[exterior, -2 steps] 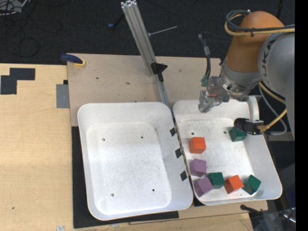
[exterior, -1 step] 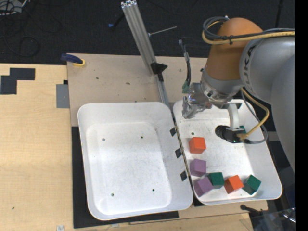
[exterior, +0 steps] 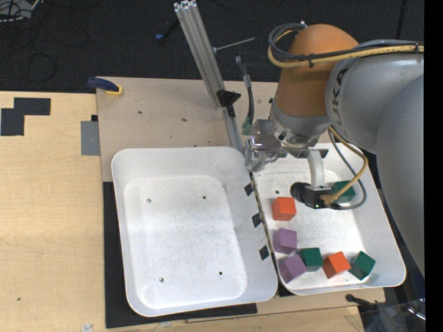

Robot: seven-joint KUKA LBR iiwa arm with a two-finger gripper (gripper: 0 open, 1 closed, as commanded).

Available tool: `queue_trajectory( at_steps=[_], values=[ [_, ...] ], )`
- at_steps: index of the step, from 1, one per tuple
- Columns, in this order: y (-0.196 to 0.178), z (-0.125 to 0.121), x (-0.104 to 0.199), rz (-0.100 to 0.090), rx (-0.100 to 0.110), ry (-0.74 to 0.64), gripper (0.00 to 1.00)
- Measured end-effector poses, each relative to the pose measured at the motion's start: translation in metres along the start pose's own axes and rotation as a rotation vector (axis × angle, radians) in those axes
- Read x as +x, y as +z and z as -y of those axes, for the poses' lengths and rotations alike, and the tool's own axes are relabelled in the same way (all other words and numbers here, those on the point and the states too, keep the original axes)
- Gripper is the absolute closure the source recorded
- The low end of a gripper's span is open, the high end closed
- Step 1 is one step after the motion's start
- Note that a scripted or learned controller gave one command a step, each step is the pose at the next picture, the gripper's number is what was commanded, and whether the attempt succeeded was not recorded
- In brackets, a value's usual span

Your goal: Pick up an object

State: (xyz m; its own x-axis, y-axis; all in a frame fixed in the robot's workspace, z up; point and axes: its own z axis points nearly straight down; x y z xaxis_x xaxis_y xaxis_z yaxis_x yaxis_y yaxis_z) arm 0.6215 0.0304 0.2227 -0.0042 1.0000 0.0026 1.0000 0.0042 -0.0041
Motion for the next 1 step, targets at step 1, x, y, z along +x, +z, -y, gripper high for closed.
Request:
queue_trajectory(
  at_steps=[1],
  values=[
    [0.0069,0.0136,0.0451,0.001,0.002,0.000,1.00]
  ],
)
